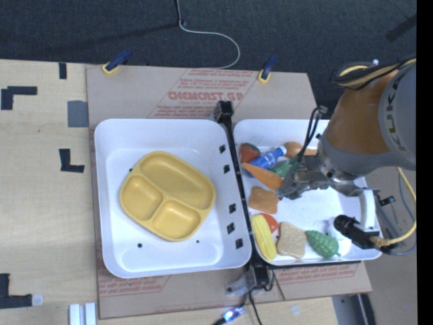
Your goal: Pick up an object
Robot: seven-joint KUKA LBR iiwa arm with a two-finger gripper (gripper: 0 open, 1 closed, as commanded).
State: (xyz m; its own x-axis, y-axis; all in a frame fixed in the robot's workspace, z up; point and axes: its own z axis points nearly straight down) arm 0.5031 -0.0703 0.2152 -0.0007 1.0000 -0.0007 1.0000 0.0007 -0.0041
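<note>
Toy foods lie clustered in the right white bin [318, 212]: an orange carrot-like wedge [264, 176], a tan bread-like block [263, 200], a blue piece [270, 158], a yellow corn cob [262, 237], a speckled tan slice [291, 240] and a green knobbly piece [322, 243]. The dark two-finger gripper [289, 183] sits low among them, just right of the wedge; its opening and any hold cannot be told. The grey arm with orange band [362, 124] reaches in from the right. The left white bin [108, 181] holds a yellow three-compartment plate [167, 194]. Both bins rest on brown cardboard [196, 93] over a wooden bench [40, 202]; dark carpet [81, 12] possibly lies beyond.
</note>
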